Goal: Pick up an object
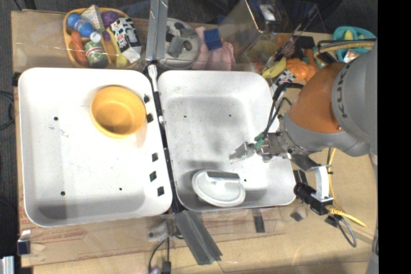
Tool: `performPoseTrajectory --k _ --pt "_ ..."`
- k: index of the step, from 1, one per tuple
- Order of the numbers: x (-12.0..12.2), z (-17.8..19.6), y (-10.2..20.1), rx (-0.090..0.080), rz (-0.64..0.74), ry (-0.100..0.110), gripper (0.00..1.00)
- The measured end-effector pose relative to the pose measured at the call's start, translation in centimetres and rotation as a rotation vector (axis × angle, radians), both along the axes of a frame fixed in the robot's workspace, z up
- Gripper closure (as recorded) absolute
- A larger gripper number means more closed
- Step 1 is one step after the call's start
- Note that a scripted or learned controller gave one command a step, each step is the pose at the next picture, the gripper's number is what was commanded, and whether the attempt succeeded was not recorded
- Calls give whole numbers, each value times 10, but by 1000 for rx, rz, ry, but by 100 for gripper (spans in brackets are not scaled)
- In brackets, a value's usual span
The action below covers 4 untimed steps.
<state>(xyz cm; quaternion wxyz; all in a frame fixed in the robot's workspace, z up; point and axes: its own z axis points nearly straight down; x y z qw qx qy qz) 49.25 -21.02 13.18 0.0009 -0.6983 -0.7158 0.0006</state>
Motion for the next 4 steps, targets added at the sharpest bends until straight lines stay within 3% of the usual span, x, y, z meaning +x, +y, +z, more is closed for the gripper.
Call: performPoseTrajectory --k 1,2,3,4 --pt "-12 -35 38 -2 9 -11 0" --pt "-15 75 37 0 -6 -1 0" --pt "44 102 87 0 -206 1 0" --pt "63 9 49 1 -201 5 0"
